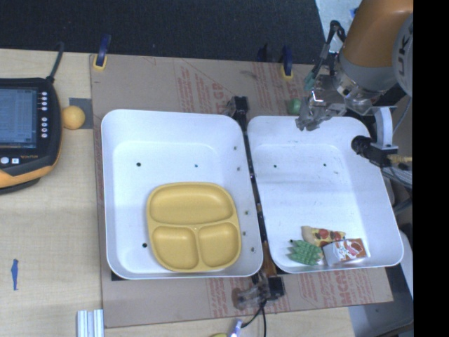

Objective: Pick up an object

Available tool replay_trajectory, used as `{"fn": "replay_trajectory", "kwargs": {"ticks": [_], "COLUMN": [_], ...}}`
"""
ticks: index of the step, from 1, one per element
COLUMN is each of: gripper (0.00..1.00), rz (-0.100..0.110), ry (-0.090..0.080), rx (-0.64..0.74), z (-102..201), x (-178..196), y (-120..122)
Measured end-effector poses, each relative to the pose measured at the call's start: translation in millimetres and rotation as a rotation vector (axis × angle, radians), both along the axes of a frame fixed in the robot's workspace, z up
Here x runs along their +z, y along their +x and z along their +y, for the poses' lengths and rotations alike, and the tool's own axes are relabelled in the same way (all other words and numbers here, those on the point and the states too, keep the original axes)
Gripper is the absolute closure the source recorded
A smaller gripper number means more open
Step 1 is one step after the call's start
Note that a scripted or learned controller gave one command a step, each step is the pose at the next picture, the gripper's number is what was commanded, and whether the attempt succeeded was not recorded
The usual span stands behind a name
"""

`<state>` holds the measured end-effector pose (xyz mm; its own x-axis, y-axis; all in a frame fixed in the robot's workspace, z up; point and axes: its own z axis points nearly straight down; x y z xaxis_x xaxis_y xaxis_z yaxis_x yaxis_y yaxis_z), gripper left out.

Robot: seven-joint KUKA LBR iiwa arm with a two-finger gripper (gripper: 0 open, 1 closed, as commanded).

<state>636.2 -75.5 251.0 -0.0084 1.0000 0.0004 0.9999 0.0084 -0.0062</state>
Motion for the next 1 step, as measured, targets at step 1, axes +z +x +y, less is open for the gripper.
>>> {"fn": "replay_trajectory", "kwargs": {"ticks": [1], "gripper": [1.0], "rz": [0.001], "ry": [0.0], "rx": [0.002], "z": [-0.6], "x": [10.3], "y": [0.2]}}
